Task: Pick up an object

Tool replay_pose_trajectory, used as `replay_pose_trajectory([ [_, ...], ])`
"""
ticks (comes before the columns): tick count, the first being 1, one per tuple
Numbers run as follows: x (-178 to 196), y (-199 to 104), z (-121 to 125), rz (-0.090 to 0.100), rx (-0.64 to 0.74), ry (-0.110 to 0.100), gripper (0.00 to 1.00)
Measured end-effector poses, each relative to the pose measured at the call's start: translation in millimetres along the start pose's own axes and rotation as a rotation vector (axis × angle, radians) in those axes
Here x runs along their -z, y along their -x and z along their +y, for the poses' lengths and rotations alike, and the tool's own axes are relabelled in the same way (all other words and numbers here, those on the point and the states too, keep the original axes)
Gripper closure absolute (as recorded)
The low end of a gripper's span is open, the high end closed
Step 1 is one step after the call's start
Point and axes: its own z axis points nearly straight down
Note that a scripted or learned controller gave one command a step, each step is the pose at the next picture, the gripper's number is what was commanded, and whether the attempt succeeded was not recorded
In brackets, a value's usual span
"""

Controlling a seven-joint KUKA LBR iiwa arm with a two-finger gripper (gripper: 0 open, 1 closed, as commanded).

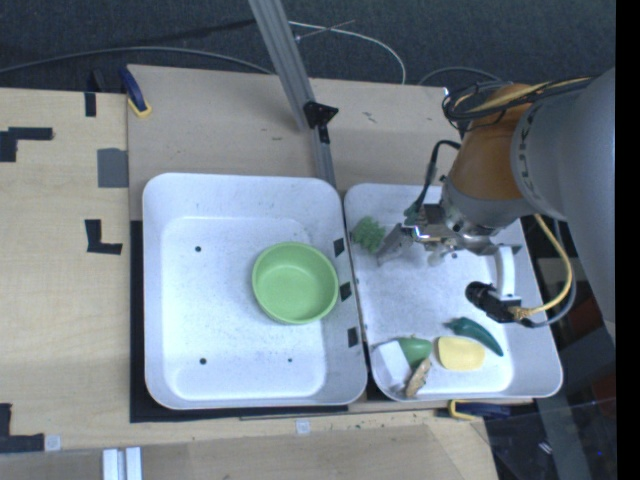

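Wrist bulk hides much of your gripper (392, 246); its jaws look parted beside the green lump (367, 233) at nine o'clock, gripping nothing.

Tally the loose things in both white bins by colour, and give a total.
Green: 4, namely round plastic bowl, leafy toy, dark pepper-shaped toy, small cone-shaped piece
Yellow: 1, rounded lemon-like toy
Tan: 1, small stick-like piece
Total: 6

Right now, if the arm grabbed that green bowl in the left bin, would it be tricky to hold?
Probably somewhat. The bowl looks like smooth plastic, so likely light but slippery. Its round, open shape suggests only the thin rim is grippable. It sits upright on a flat base, so a push would probably slide it rather than tip it.
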Motion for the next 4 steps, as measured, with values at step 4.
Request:
replay_pose_trajectory([
  [4,154,-14,-5,-0.001,0.0,0.011,1.0],
])
